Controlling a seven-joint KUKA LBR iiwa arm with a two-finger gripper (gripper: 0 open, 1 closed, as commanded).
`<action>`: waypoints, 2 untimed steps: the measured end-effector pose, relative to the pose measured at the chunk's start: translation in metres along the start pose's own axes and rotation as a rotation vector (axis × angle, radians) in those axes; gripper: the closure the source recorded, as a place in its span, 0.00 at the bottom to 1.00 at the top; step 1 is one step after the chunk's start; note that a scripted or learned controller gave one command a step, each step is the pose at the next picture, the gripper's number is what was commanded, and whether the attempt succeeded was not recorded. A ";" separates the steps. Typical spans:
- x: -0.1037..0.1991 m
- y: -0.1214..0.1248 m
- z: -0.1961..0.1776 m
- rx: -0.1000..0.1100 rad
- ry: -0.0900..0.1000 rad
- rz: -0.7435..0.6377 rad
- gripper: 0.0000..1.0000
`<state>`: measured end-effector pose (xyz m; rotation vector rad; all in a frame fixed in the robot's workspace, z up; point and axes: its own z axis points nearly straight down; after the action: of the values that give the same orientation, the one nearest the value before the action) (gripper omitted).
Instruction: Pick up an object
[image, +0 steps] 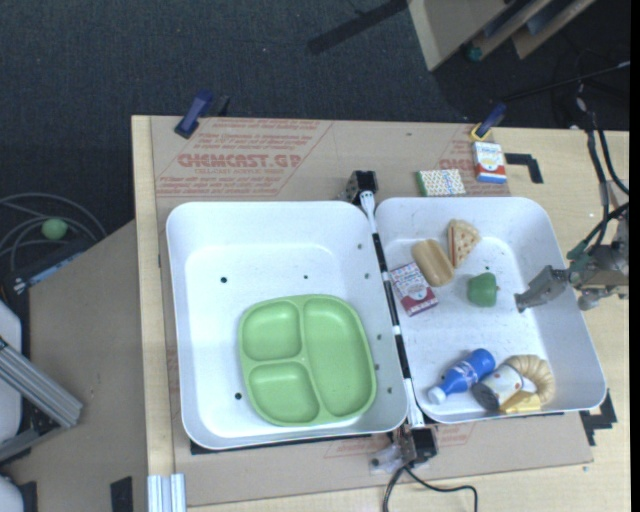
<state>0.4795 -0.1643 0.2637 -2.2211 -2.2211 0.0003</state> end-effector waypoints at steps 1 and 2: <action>0.046 0.055 0.120 0.005 0.002 -0.002 0.00; 0.070 0.129 0.175 -0.009 -0.001 0.000 0.00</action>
<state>0.6083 -0.0939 0.0888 -2.2258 -2.2268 -0.0092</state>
